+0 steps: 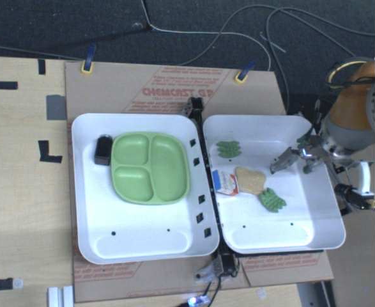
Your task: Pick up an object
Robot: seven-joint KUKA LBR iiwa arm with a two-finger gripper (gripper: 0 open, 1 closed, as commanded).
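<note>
Objects for picking lie in the right bin (315, 235), one of two shallow white bins set side by side on a brown cardboard sheet (174, 85) with red print. The sheet rests on a light wooden bench (21, 190) marked with black tape pieces. Behind the bench is dark carpet crossed by thin cables (238, 24). Two yellow and blue clamps (87, 64) sit at the sheet's far edge.

In the right bin: a tan piece resembling bread (251, 180) near the middle, a small red, white and blue packet (225, 183) touching its left side, a green leafy item (228, 148) toward the far left part, and a second green leafy item (272, 200) just beside the tan piece on its near right.

The gripper (294, 158) hangs over the right part of this bin, reaching in from the right, the orange-banded arm (353, 107) behind it. Its fingers are spread apart with nothing between them. One fingertip (278, 165) points toward the tan piece, near it but apart. The second green item lies near and below the fingers.

The left bin (91, 235) holds a green divided plate (151, 168) with three compartments, and a small black block (103, 149) just beside the plate's left edge. A row of black clips (200, 200) runs along the seam between the bins.
</note>
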